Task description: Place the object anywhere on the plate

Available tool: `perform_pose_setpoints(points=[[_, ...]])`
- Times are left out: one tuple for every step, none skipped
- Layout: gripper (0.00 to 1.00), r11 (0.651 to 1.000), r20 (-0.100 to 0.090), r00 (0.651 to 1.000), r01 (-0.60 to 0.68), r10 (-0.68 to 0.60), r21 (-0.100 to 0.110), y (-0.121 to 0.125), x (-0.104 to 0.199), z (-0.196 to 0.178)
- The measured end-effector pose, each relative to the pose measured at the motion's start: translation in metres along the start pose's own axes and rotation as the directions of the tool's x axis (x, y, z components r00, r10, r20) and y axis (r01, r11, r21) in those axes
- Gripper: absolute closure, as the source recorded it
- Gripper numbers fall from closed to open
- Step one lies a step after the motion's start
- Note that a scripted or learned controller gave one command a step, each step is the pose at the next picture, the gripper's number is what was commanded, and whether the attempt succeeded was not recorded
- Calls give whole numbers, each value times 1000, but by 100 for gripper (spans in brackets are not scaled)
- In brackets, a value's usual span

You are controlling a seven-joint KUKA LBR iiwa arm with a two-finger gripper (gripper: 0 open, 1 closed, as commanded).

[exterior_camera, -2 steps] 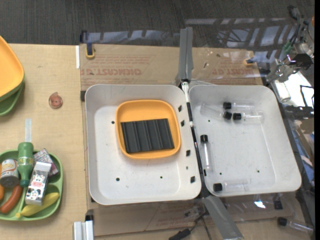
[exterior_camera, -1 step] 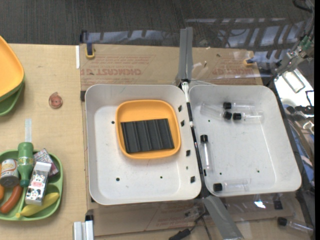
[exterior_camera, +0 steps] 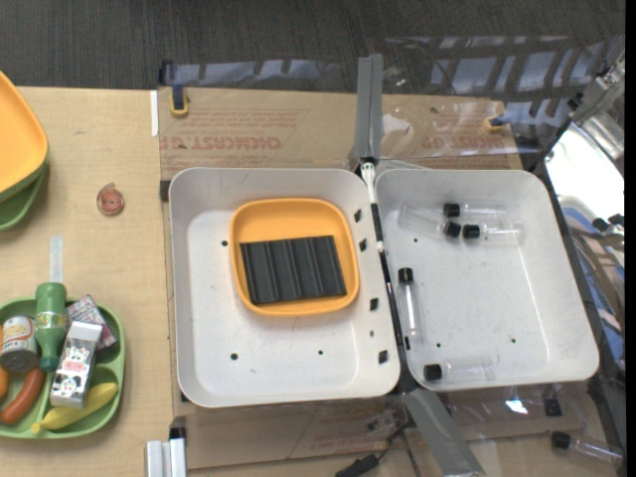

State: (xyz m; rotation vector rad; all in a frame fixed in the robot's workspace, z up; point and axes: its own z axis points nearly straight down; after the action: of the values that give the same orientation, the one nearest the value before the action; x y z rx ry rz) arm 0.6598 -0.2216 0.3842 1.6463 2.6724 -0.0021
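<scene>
Left bin: plate loaded with a dark ribbed slab. Right bin: capped tubes.
From the left, the wooden bench [exterior_camera: 119, 286] carries an orange dish [exterior_camera: 18, 137] at the edge, a small round disc [exterior_camera: 110, 200], and a green tray [exterior_camera: 99, 405] of toy food. Next, the left bin [exterior_camera: 199, 366] holds the orange plate [exterior_camera: 293, 217], and the dark ribbed slab [exterior_camera: 294, 270] lies flat inside it, within the rim. The right bin [exterior_camera: 537, 316] holds four clear tubes with black caps. Two tubes [exterior_camera: 477, 222] lie close together near the far wall, one tube [exterior_camera: 406, 301] lies along the left wall, and one tube [exterior_camera: 459, 371] lies near the front wall. I cannot tell how my jaws stand or whether they hold or touch anything.
</scene>
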Motion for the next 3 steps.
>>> perform_pose_setpoints(points=[[100, 957, 1, 957, 290, -290, -1, 0, -1, -58], [0, 957, 1, 957, 290, -290, -1, 0, -1, -58], [0, 782, -1, 782, 623, -623, -2, -17, 8, -58]])
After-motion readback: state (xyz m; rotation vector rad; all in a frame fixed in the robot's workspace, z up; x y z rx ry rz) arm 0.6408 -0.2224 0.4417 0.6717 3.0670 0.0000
